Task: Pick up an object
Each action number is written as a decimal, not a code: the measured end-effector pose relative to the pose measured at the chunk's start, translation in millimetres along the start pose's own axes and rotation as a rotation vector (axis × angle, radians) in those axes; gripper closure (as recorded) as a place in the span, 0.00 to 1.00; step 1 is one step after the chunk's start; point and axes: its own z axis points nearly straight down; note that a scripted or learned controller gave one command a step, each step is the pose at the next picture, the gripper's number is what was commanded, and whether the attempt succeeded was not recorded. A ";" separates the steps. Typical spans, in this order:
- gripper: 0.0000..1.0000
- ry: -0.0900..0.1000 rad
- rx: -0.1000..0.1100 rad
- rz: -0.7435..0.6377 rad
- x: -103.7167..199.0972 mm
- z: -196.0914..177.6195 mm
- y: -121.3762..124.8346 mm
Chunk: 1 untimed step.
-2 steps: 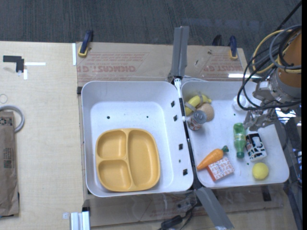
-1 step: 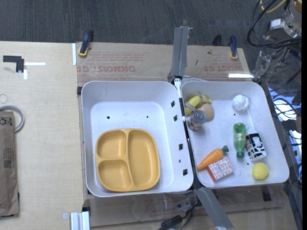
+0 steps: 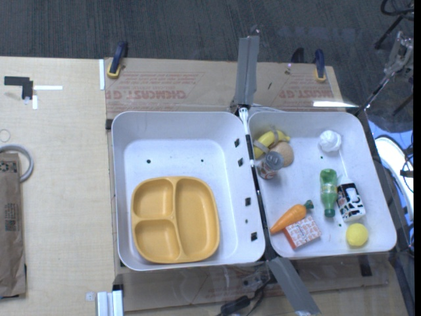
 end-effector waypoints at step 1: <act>1.00 0.001 -0.003 -0.034 -41.2 5.5 24.1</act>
